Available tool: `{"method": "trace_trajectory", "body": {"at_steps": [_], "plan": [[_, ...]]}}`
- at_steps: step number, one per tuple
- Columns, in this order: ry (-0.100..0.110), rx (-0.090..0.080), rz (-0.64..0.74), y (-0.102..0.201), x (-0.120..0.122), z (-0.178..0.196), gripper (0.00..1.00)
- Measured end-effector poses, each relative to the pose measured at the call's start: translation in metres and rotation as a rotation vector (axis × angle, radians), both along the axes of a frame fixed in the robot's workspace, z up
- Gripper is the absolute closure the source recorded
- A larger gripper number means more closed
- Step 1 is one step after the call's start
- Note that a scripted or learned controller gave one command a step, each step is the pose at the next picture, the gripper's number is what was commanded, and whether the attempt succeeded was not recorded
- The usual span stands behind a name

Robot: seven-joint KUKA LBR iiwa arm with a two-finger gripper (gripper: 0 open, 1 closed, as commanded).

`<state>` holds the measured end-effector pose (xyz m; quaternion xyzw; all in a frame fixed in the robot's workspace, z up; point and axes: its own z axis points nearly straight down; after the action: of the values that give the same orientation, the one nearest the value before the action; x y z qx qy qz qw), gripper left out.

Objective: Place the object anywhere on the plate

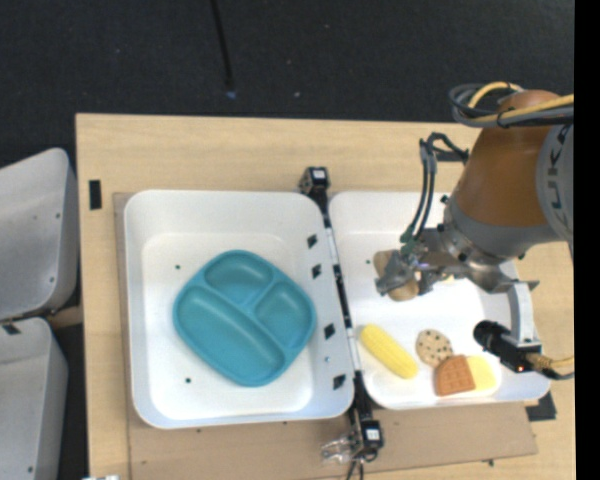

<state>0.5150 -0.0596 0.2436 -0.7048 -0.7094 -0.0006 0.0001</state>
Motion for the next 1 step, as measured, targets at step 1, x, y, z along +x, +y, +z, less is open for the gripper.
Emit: {"method": "trace_trajectory", "body": {"at_steps": [1], "plan": [[-0.001, 0.001, 0.002, 0.0584, 0.0039, 0.0084, 1.00]]}}
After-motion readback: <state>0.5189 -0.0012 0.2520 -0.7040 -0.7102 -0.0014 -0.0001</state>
